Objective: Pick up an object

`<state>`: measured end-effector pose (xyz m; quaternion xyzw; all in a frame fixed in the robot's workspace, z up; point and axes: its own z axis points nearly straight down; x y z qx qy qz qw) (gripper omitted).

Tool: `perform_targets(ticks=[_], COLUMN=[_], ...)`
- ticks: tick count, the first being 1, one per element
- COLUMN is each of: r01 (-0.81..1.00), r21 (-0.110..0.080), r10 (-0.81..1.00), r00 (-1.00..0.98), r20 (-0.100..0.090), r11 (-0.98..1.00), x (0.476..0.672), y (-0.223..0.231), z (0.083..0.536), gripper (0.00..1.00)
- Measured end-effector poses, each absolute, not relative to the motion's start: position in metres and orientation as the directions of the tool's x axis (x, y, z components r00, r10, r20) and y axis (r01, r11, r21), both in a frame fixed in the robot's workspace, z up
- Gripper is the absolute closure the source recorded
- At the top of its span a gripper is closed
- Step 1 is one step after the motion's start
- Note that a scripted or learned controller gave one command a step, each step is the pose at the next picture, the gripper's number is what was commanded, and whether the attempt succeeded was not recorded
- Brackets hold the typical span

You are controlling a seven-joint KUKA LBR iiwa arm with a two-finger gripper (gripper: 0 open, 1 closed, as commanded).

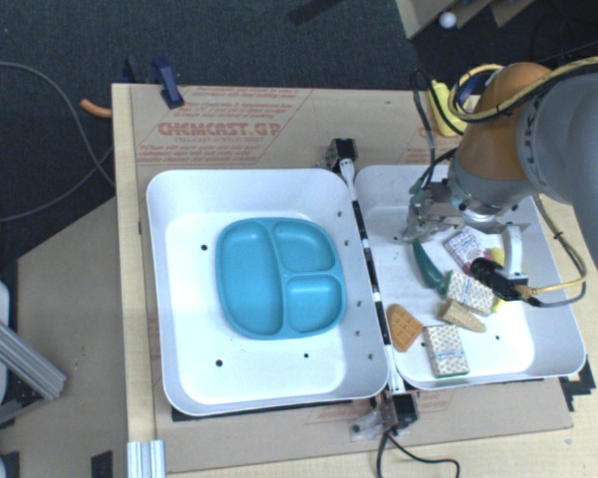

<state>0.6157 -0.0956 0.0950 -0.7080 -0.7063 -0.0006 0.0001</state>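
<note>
A small patterned box (447,352) lies nearest the viewer, by the near rim of the right bin (523,352), with a flat orange biscuit-shaped piece (404,327) just to its left against the bin's left wall. Just beyond them sit a tan block (465,317) and a speckled packet (470,292), touching or nearly so; where one ends and the other begins is hard to read. Farther back, a green item (426,265) lies at a slant, its far end hidden under the robot's tool, and a pink-and-white packet (464,245) is partly covered by the wrist hardware. The gripper (415,225) is low in the far-left part of this bin, just above the green item; whether it is apart, together or clamped on anything cannot be told from here, and nothing can be seen held in it. The grey arm (553,137), with its orange band, reaches in from the right and blocks the bin's far-right corner. In the left bin (179,267) a blue divided plate (279,277) lies flat at the centre. Both bins rest on a cardboard sheet (219,127) printed in red, the lettering cut off by the bins.
</note>
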Motion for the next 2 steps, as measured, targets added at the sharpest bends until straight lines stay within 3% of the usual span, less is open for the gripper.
perform_targets(ticks=[1, 2], r01=[1.0, 1.0], r21=[0.0, -0.003], r10=[1.0, 1.0], r00=[0.002, 0.002], r20=[0.001, 0.001], r11=[-0.002, -0.002], x=[0.616, 0.586], y=[-0.096, -0.11], z=[0.095, 0.084], gripper=[0.0, 0.0])
